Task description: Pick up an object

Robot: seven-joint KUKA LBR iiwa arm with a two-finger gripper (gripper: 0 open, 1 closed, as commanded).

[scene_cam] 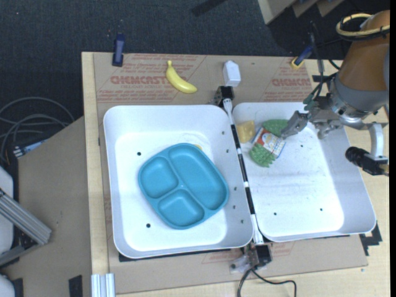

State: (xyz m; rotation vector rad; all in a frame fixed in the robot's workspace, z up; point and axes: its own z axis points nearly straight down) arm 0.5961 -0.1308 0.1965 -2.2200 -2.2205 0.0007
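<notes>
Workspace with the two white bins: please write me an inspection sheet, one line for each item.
Surface: cardboard-covered bench bearing a left shallow white bin and a right shallow white bin.
Job's things: blue three-compartment plastic tray in the left bin; green, yellow and red-white small items clustered in the right bin's upper left corner.
Clutter: yellow plastic banana and small white block on the bench.
End effector: over the cluster; grip cannot be judged.
Cables: grey loops on the floor at left.
Surroundings: dark carpet.
</notes>
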